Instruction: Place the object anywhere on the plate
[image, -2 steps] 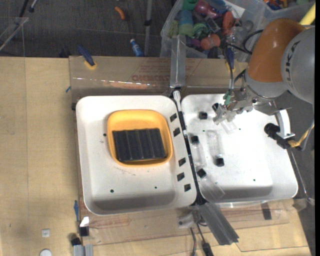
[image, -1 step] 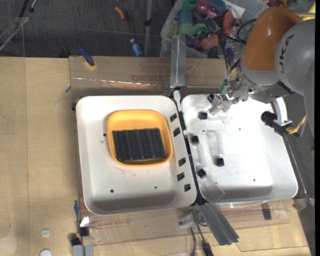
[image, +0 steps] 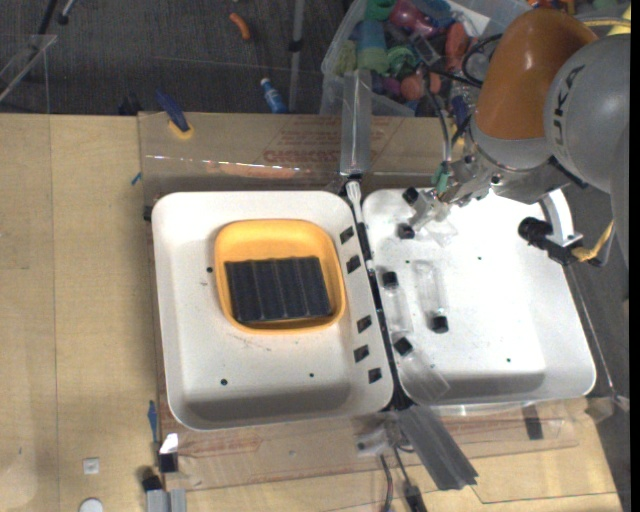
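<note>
In the camera view, the gripper (image: 428, 205) hangs over the right bin's (image: 500, 330) far corner, and we cannot tell its state. The ridged slab (image: 277, 289), probably the object, lies on the plate (image: 275, 237). It looks stiff, light and flat, so we'd pinch it by an edge.

arm (image: 560, 90) cut off at right edge

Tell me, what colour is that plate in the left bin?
The plate is orange-yellow, with a dark ribbed slab lying on it, seen in the camera view.
</note>
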